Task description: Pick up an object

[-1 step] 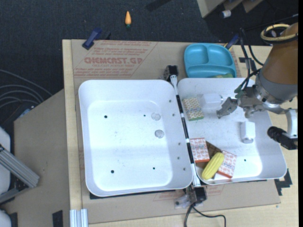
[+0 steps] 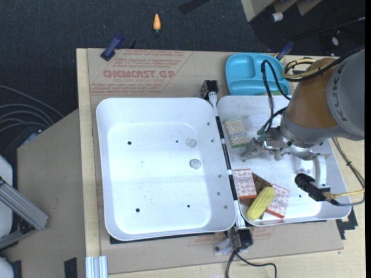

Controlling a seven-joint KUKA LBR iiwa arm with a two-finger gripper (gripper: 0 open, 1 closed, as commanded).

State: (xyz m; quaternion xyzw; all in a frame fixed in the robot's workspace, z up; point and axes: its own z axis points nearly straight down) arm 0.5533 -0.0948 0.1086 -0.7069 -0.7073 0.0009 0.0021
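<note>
Near the bottom of the frame, a black clip [image 2: 242, 237] with a cable sits at the front edge of the bench [image 2: 145, 68], just where the two white bins meet. On the left side is the left bin [image 2: 116, 155], large and shallow, with a few small dark dots on its floor and two small round grey marks near its middle right. Beside it, the right bin [image 2: 342, 210] holds the objects. At its lower part lies a yellow corn cob [image 2: 261, 202], tilted, and it rests partly over a small red and white packet [image 2: 277, 200]. Just to the left of the corn, close to the wall between the bins, is another red and white packet [image 2: 243, 184]. Higher in this bin, near the same wall, lies a pale box with small print [image 2: 236, 132]. The arm [image 2: 316, 106] comes from the right of the frame, with its orange band over the upper right part of this bin. Its gripper [image 2: 255, 148] is low in the middle of the right bin, between the pale box and the packets. If it is open or closed, I cannot tell, and nothing is seen held in it. Behind the right bin, at the upper right, a blue tray [image 2: 246, 74] stands on the bench. On the dark floor at the top lies a small orange thing [image 2: 156, 22].
</note>
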